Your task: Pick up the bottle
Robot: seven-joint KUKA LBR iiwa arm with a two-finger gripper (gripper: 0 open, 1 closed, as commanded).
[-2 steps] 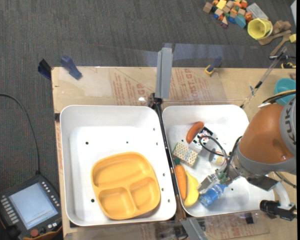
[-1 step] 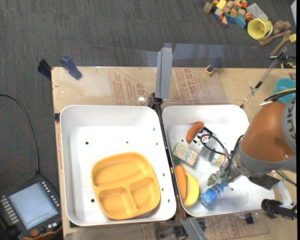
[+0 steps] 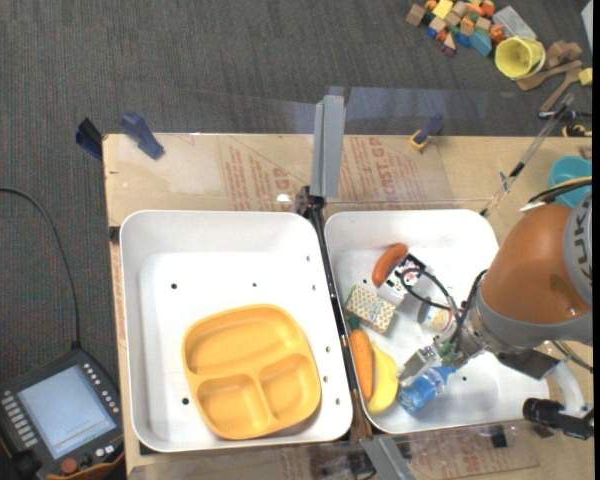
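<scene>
A small clear-blue bottle [image 3: 425,391] lies on its side near the front edge of the right bin [image 3: 480,230], beside a yellow banana-like piece [image 3: 384,380]. My gripper [image 3: 427,358] reaches in from the right and sits right above the bottle's upper side, touching or nearly touching it. The grey and orange arm [image 3: 535,280] covers the right part of this bin and hides whatever lies under it.
In the right bin are an orange carrot [image 3: 360,360], a patterned block [image 3: 370,308], a red sausage [image 3: 389,263] and a small white and black item [image 3: 405,278]. The left bin [image 3: 150,268] holds a yellow divided plate [image 3: 250,370]. A pendant [image 3: 55,413] sits at front left.
</scene>
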